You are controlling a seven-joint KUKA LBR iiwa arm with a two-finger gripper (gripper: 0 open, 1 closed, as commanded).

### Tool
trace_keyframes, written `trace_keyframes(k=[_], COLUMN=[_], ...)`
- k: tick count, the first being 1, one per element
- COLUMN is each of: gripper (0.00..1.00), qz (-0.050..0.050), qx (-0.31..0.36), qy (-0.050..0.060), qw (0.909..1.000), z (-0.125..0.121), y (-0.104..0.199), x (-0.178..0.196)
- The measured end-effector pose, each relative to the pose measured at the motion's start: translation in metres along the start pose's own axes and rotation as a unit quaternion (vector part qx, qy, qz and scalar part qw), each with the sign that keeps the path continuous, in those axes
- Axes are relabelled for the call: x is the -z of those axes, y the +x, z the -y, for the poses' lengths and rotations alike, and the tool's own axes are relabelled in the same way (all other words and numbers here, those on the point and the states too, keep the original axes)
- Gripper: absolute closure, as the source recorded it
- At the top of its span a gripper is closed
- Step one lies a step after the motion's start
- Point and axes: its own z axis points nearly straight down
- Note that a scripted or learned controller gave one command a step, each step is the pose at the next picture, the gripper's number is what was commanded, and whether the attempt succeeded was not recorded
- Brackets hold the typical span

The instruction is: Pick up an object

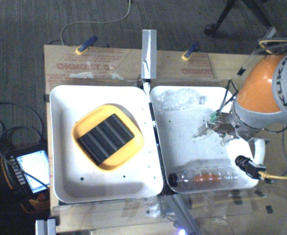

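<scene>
two-finger gripper (202,131) low over right white bin (182,146), fingers spread, nothing between. clear plastic bottle (204,178) lies along bin's near wall; crumpled clear plastic bag (181,99) at far wall. risk: closing on bare floor between them; bottle may roll.

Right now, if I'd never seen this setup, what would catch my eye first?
Probably the yellow tray with a dark ribbed insert, lying tilted in the left bin. Next, the arm's orange band at the right edge, with its gripper over the right bin. A clear plastic bottle lies on its side along that bin's near wall.
</scene>
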Motion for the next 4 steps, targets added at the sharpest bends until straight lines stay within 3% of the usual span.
trace_keyframes(k=[1, 2, 3, 4], gripper=[0.0, 0.0, 1.0, 0.0], qz=[0.001, 0.002, 0.002, 0.002], qx=[0.066, 0.068, 0.069, 0.068], qy=[-0.009, -0.002, -0.002, -0.002], qw=[0.9977, 0.9977, 0.9976, 0.9976], z=[0.028, -0.024, -0.025, -0.025], y=[0.034, -0.012, -0.011, -0.011], x=[-0.091, 0.024, 0.032, 0.032])
